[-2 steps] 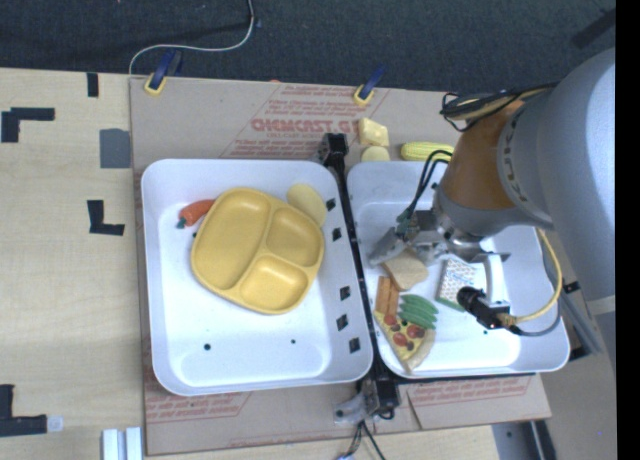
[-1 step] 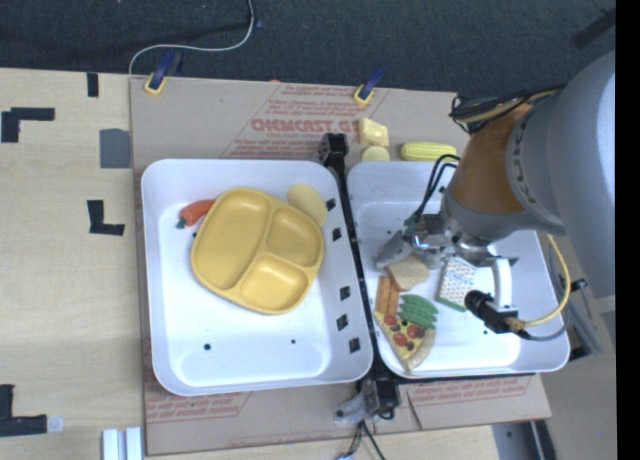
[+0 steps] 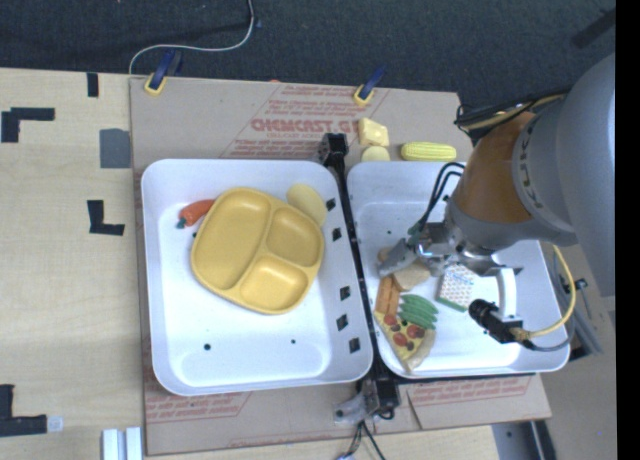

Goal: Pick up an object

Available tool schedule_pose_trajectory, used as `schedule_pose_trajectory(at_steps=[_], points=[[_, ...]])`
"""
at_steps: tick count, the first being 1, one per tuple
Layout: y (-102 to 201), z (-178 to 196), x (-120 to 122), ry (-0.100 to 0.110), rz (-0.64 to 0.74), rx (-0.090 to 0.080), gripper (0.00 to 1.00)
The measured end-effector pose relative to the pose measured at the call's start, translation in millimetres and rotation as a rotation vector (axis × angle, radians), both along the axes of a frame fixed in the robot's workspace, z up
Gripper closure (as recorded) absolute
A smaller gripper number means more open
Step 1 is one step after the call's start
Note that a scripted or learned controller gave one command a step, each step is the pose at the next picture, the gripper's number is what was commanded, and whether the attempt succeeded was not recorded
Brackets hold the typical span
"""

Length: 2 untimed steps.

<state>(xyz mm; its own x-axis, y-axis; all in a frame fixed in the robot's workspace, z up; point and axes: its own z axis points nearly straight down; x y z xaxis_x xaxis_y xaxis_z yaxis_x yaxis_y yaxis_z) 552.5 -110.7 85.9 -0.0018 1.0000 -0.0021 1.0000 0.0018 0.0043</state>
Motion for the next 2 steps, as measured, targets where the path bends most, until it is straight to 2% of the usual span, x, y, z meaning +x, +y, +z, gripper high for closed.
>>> schedule_pose_trajectory(at_steps=[1, 2], points=[[1, 0, -8, -0.001, 0.0, -0.001, 0.0], [14, 0, -7, 0.001, -0.001, 0.0, 0.0]])
